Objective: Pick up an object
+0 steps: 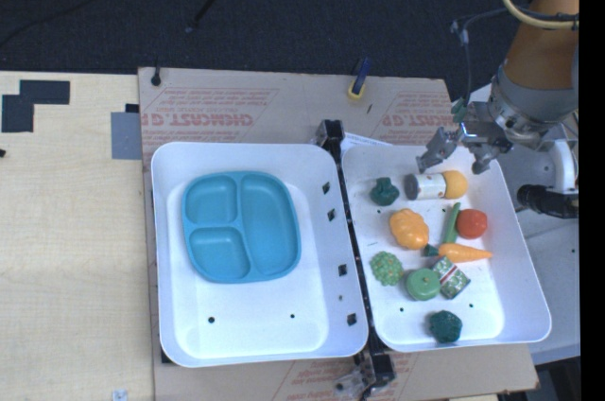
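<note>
Gripper (460,150) hovers w/ fingers apart over right bin (526,295), white-and-yellow bottle (437,185) lying just below it, not gripped

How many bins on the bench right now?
2. The left bin holds a blue divided tray; the right bin, touching it, holds the toy food. None looks hidden.

The gripper (460,147) hangs open over the right bin's (529,295) far edge, above a scatter of toy food (425,243). A blue divided plate (241,226) lies in the left bin (180,314).
</note>
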